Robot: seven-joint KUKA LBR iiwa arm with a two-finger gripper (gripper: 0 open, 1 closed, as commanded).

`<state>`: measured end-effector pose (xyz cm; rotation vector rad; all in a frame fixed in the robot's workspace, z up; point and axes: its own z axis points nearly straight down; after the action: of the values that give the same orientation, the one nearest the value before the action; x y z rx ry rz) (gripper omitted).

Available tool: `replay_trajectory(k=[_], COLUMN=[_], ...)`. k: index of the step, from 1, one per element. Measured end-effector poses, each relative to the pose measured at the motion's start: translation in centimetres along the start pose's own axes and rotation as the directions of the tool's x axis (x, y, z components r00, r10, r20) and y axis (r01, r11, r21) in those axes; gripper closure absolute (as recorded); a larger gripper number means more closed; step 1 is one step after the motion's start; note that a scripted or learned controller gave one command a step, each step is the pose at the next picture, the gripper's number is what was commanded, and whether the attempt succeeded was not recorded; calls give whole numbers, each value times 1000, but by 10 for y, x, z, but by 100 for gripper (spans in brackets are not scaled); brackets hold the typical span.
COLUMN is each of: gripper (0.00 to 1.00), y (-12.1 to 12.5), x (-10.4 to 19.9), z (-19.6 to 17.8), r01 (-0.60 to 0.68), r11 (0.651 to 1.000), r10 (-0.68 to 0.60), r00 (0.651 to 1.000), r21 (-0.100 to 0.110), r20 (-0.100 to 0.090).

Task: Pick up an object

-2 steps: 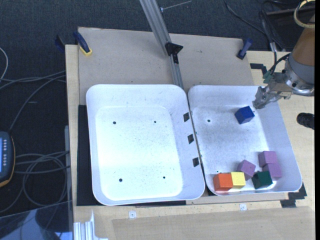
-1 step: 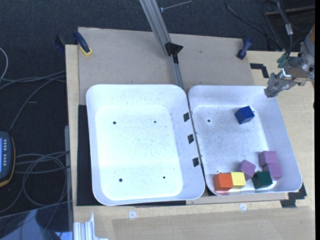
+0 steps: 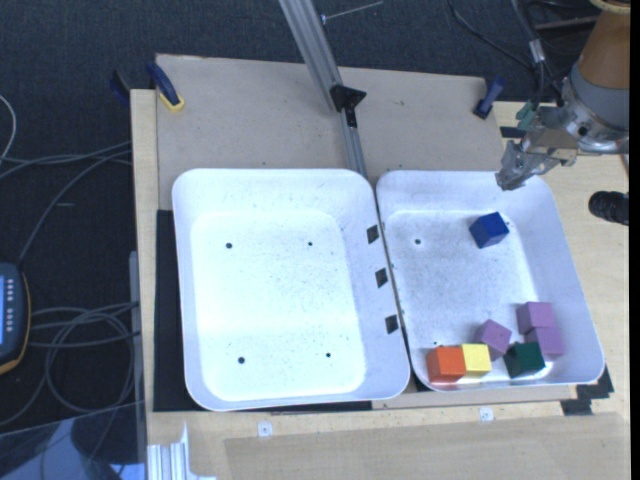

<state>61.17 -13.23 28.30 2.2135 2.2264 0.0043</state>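
The gripper (image 3: 512, 173) hangs over the far rim of the right bin (image 3: 575, 268), near the blue cube (image 3: 489, 229). At that bin's near end cluster an orange block (image 3: 447, 362), a yellow one (image 3: 476, 358), a green one (image 3: 522, 359) and purple pieces (image 3: 540, 323) (all close together).

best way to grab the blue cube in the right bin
Come straight down from above and close on two opposite flat side faces of the blue cube. It sits alone on the floor of the right bin, apart from the cluster of blocks, so both sides have room.
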Motion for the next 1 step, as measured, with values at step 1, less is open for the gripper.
replay_trajectory(k=[1], gripper=[100], y=[-4], x=[52], z=[17], r01=[1], r11=[1000], r10=[-1], r00=[1000], r21=[7], r20=[-3])
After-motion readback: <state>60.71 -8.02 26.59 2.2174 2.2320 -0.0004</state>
